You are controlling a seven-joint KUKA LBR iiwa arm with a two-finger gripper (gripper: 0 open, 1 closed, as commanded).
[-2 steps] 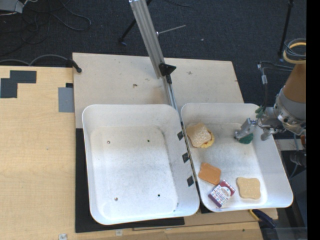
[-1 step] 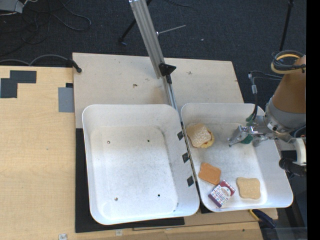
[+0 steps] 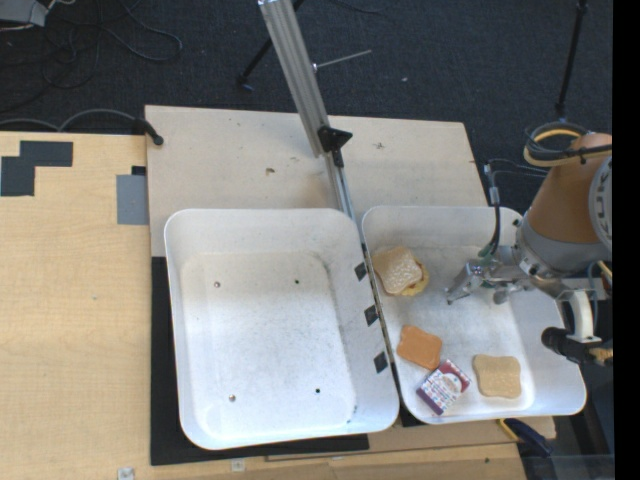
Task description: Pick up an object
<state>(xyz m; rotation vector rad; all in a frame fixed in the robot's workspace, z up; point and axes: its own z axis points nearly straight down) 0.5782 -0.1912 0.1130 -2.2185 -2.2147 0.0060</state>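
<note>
A: While the arm (image 3: pixel 570 203) reaches in from the right edge of the frame, where does the end effector (image 3: pixel 478 280) sit?

B: Over the right bin (image 3: pixel 560 393), upper-middle part, right of centre. Metallic fingers (image 3: pixel 462 286) point left and down toward the bin floor. They look spread apart, nothing between them.

A: Objects in that bin?

B: Four. A sandwich-like bun (image 3: pixel 401 270), tan with a paler top, lies at the bin's upper left, close against the divider side. It is left of the end effector, near but apart. Below it, an orange-brown block (image 3: pixel 419 347), roughly square. Lower still, a small red-and-white packet (image 3: pixel 443 387) near the bin's bottom rim. Right of the packet, a pale bread-like slice (image 3: pixel 497 376). Packet and slice sit near each other, not touching as far as I can tell.

A: Left bin?

B: White bin (image 3: pixel 180 268), centre of frame, a few dark specks on its floor. It butts against the right bin along a seam with black clips (image 3: pixel 371 314).

A: Surroundings?

B: Both bins rest on a pale counter (image 3: pixel 240 158). A slanted aluminium rail (image 3: pixel 300 73) runs from top centre down to the seam. Light wood panel (image 3: pixel 70 298) at left; dark floor with cables (image 3: pixel 120 18) along the top.
</note>
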